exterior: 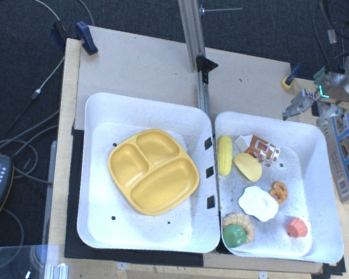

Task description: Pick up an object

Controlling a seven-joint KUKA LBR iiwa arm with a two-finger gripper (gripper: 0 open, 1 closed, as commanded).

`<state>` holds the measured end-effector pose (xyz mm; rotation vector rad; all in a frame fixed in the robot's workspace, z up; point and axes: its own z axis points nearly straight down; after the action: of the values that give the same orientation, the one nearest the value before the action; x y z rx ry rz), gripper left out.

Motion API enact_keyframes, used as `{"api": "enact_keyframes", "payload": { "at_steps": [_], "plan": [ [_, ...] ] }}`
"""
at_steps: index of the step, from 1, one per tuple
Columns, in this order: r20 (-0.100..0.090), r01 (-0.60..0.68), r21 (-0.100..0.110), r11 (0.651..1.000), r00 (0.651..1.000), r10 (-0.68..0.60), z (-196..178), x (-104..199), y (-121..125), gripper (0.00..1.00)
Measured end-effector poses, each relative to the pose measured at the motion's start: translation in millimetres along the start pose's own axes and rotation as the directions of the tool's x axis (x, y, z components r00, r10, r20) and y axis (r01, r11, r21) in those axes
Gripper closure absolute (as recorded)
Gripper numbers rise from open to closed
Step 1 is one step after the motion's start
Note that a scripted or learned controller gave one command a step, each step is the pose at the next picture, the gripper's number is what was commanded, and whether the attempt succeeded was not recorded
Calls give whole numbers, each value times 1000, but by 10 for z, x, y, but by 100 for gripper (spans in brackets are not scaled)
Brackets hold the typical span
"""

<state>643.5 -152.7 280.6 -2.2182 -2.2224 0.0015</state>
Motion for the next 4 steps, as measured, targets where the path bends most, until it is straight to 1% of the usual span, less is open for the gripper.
{"api": "enact_keyframes", "payload": {
  "at_steps": [1, 2, 3, 4],
  "plan": [
    [0, -2, 5, 1000, 1000, 2, 448, -49, -53, 0],
    [-1, 0, 5, 1000, 1000, 0, 887, -1, -15, 0],
    [-2, -1, 7, 1000, 1000, 1, 1523, -11, -29, 0],
    [0, 0, -4, 1000, 1000, 0, 1359, -10, -1, 100]
  ]
}}
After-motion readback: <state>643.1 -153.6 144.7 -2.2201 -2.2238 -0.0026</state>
